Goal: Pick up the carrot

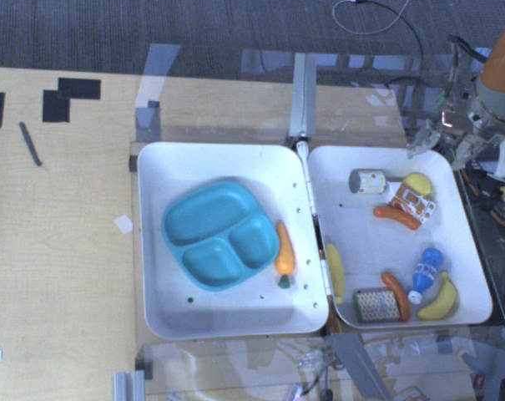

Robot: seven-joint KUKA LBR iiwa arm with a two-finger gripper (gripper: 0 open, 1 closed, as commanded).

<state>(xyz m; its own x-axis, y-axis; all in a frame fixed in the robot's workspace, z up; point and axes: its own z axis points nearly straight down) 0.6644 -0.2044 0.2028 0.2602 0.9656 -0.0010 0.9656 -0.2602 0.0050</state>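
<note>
The carrot (284, 250) is orange with a small green stub at its near end. It lies in the left bin (227, 324), against the right edge of the blue divided plate (219, 233). My gripper (425, 143) hangs at the far right corner of the right bin (477, 249), well away from the carrot. The arm's orange band (497, 68) shows at the view's right edge.
The right bin holds a small can (367, 181), a yellow lemon (418, 183), a snack packet (413, 202), two sausages (395, 215) (395, 290), a blue bottle (426, 271), a banana (440, 302), a grater (377, 305) and a long yellow piece (335, 271). A metal divider (302, 98) runs between the bins.
</note>
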